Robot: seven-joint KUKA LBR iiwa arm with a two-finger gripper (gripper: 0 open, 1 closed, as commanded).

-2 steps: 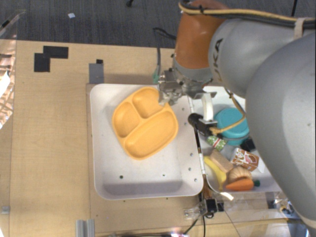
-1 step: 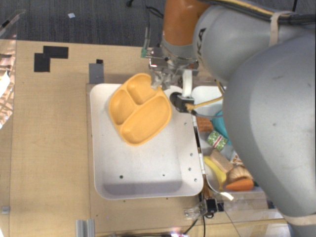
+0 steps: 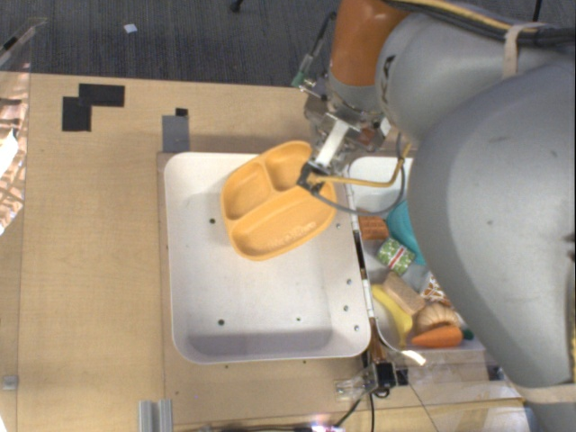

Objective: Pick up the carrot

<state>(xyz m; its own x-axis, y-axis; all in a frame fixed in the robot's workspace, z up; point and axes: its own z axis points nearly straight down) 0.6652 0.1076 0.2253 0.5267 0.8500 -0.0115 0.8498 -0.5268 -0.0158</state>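
**Arm Shadowing Right Bin as Carrot Is Waiting at Its Near End**

The grey arm (image 3: 504, 205), looming closest to the lens, is covering most of the right bin (image 3: 364, 277). The gripper (image 3: 340, 124) is hanging over the far part of the bench, by the right rim of a yellow divided plate (image 3: 270, 210) that is lying in the left bin (image 3: 193, 268). Whether the gripper is open or closed cannot be told from this angle, and nothing is seen in its hold.

The carrot (image 3: 437, 337) is lying well apart from the gripper, at the near end of the right bin. From the gripper it lies toward the camera and to the view's right. Its long axis is running roughly across the view, and the arm is cutting off its right end. It is sitting just beside a brown, bread-like item (image 3: 434, 315) and near a yellow banana-like piece (image 3: 392, 302).

Judging from this, the arm will be needing to travel across the divide and toward the camera. How closely the neighbours are crowding the carrot is hard to make out.
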